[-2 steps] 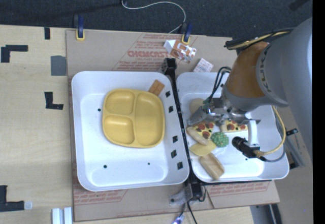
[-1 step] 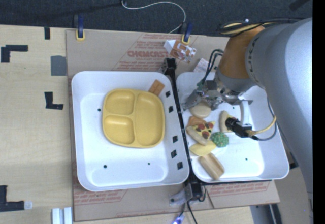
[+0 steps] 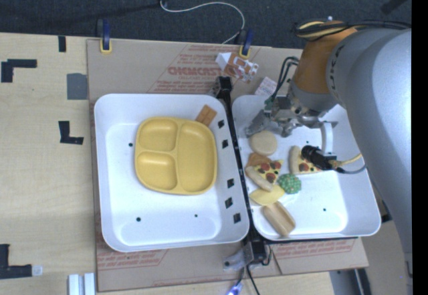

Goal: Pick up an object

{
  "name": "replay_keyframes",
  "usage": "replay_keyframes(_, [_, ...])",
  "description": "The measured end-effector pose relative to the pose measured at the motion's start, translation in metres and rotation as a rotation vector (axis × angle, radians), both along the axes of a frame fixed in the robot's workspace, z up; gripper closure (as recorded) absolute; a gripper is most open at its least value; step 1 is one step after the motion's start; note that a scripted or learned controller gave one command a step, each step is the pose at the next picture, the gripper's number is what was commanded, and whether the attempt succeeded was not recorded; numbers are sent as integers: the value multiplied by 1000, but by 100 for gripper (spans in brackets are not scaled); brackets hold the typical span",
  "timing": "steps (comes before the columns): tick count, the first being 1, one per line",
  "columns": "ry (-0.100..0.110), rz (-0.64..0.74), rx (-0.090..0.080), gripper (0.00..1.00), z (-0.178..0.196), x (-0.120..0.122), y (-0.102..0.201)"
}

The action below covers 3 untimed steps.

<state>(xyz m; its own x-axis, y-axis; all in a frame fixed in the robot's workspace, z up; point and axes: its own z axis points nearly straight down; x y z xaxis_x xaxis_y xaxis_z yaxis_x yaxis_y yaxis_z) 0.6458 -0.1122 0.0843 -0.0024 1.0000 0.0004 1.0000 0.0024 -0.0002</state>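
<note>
My gripper [image 3: 262, 128] hangs low over the back left part of the right bin [image 3: 348, 220], reaching in from the right. Just below its tip lies a round cream bun [image 3: 264, 144], very close to the gripper or touching it. Further forward are a pizza slice [image 3: 263, 172], a green broccoli piece [image 3: 289, 184], a yellow wedge [image 3: 266, 197] and a tan bread roll [image 3: 279, 219]. A second pizza slice [image 3: 300, 161] lies to the right of the bun. Nothing is visibly held.
The left bin [image 3: 114, 220] holds a yellow divided plate [image 3: 176, 155] and a small brown block [image 3: 205, 114] at its back right. The black divider [image 3: 231, 160] runs between the bins. The arm's grey bulk [image 3: 381, 106] covers the right bin's right side.
</note>
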Motion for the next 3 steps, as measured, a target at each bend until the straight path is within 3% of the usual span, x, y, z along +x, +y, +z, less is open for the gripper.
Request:
replay_keyframes(1, [2, -2, -1, 0, 0, -30, 17])
replay_keyframes(3, [0, -1, 0, 0, 0, 3, 2])
